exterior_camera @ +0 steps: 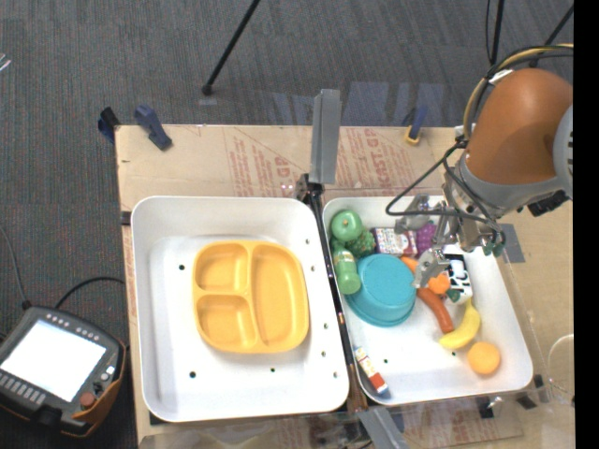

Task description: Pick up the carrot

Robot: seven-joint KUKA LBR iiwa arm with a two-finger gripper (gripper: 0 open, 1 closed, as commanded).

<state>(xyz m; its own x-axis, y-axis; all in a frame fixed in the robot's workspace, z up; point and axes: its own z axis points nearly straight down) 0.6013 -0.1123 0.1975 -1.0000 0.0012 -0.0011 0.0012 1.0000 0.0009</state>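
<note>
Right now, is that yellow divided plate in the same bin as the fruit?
No, the yellow plate lies in the left bin; the banana and orange lie in the right bin.

The grey KUKA arm [524, 171] carries a broad, rounded orange band above its wrist; black cables loop around that band. Below it sits a metallic two-finger gripper [432, 267]; its fittings look grey and silver.
</note>
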